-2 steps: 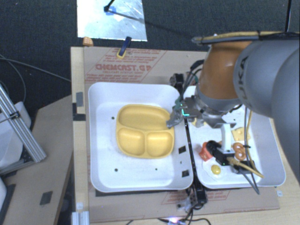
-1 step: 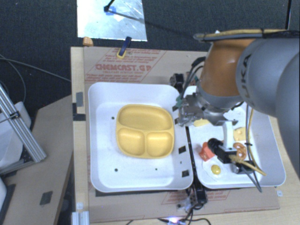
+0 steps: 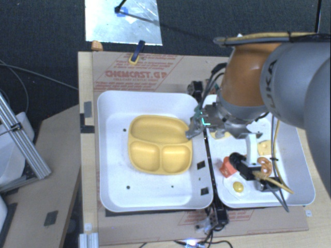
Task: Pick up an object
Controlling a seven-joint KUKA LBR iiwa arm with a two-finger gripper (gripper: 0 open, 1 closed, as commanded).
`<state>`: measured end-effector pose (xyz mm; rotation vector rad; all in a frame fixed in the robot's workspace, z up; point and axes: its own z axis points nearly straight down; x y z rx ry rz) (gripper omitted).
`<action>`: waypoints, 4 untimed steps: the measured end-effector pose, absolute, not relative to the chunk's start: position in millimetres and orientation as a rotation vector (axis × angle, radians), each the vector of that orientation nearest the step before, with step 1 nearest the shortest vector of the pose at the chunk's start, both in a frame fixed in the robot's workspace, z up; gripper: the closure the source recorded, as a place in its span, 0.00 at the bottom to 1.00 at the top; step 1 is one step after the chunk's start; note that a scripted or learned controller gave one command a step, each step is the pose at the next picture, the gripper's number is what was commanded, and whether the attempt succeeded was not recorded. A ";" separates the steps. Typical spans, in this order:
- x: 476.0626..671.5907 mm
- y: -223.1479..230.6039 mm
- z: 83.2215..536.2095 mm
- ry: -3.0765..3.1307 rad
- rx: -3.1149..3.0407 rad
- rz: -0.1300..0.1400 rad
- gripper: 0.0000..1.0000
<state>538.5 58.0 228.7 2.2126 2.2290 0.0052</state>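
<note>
The likeliest thing to pick is the yellow divided tray point(image 3: 159, 143), lying flat in the middle of the left bin point(image 3: 111, 190) with its three compartments facing up. Its right rim sits just beside the gripper point(image 3: 195, 129), which hangs low over the wall where the two bins meet.

What could go wrong — the tray is wide, shallow and smooth, so a pinch on its thin rim could slip off, or lift one edge and let the rest tip and slide away. The gripper is also close to the dividing wall, and a descent here could land on that wall instead of the tray.

The small items — an orange-red piece point(image 3: 226, 167), a yellow round one point(image 3: 238, 186), a pretzel-like shape point(image 3: 265, 164) — lie crowded together in the right bin point(image 3: 305, 190), near the wrist; a grab there might catch two at once or none.

Whether the pincer is spread or closed, I cannot tell; the arm point(image 3: 269, 76) covers much of it, and nothing visibly sits in its grasp.
</note>
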 end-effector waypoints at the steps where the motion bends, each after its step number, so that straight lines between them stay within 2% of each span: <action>1: 539.4 58.4 239.5 2.234 2.207 0.009 1.00; 2: 539.4 58.3 239.1 2.234 2.207 0.008 0.00; 3: 540.2 58.8 249.9 2.239 2.201 0.012 1.00; 4: 539.8 81.0 255.6 2.229 2.214 0.003 1.00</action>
